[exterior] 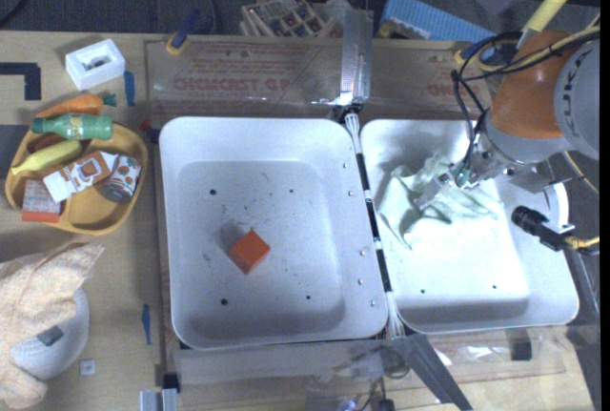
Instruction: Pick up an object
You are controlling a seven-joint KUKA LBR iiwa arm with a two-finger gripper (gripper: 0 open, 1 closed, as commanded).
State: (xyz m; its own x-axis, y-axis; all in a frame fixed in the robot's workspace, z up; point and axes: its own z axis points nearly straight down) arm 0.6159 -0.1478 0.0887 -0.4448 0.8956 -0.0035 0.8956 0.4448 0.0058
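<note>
- Gripper (pixel 461 178) low in right bin (pixel 553 304), against crumpled white cloth (pixel 429 196); finger state impossible to tell.
- Orange block (pixel 250 251) alone in left bin (pixel 181 209).
- Yellow bowl (pixel 81 220) of toy food far left.
- Lettering on far board unreadable.

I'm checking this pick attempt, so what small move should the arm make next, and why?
Probably a short, straight lift to test the pick. The gripper is down in the right bin, right at the crumpled pale cloth, but its fingers are hidden in the folds. The orange block sits apart in the left bin, so the cloth is the nearer target.
</note>
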